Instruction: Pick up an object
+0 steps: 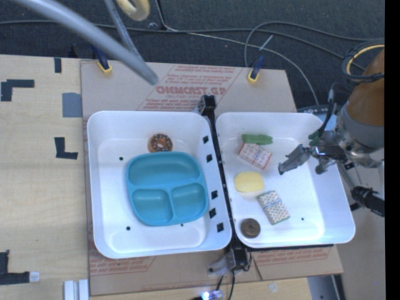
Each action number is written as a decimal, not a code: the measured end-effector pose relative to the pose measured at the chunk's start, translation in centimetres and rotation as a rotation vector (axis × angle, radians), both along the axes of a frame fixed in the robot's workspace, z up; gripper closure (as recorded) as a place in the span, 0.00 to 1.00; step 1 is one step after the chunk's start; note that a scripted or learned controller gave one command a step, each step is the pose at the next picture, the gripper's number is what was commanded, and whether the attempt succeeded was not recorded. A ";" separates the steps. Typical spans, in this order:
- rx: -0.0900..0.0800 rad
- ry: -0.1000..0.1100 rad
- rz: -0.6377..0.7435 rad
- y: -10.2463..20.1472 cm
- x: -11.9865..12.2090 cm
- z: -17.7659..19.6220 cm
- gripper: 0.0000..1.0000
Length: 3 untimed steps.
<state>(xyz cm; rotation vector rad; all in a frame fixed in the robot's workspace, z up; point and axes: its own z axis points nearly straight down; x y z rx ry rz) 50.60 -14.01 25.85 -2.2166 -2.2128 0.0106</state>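
End effector [292, 162] hovers over the right white bin [334, 230], grip state I can't tell, nothing visibly held; looks like the approach, needing descent toward the yellow rounded block [249, 182] just beside it

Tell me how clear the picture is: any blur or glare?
Camera view: soft all over, the packet print unreadable; the grey tube at top left is blurred, close to the lens; the white bins are bright but not blown out; the pincer looks dark and smeared.

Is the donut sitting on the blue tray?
No, the donut lies on the left bin's floor just beyond the blue tray's far edge.
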 end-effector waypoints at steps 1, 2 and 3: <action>-0.002 -0.010 0.003 0.0 0.2 0.5 0.00; -0.002 -0.006 0.002 -0.6 -0.1 -4.1 0.00; -0.001 -0.004 0.002 -0.4 -0.6 -10.4 0.00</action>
